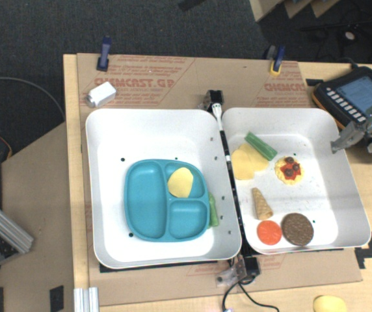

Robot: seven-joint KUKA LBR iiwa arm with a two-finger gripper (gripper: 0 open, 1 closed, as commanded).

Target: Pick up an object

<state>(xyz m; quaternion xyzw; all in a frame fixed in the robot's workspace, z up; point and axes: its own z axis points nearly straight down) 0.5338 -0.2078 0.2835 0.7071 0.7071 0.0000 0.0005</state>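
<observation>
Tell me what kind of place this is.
Most likely a robotics lab test bench, not a kitchen: two white bins of toy food sit on a clamped cardboard sheet, a teach pendant lies at the right, and the gripper reaches in over the right bin's edge.

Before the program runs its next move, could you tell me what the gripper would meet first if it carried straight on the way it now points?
The gripper at the right bin's right rim points left into it. Going straight on, it would probably first meet the small tart with red topping, though its height above the bin is unclear.
</observation>
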